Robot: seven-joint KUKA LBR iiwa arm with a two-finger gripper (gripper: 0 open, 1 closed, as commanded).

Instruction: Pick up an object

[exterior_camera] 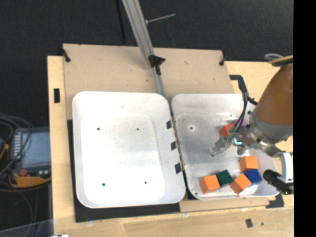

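Note:
My gripper [220, 145] hangs low over the middle of the right bin [197, 113], at the end of the grey and orange arm [276, 105] that reaches in from the right. A small red-orange block [226, 130] lies just above and beside the gripper; whether they touch is unclear. Along the bin's front edge lie an orange block [210, 182], a dark green block [224, 177], another orange block [241, 182], a blue block [252, 176] and a third orange block [249, 163].
The left bin [123, 147] is beside the right one, with small clips on the shared wall. A slanted metal rail [140, 28] runs from the top down to the bins' junction. A screened device [30, 152] sits off the bench at left.

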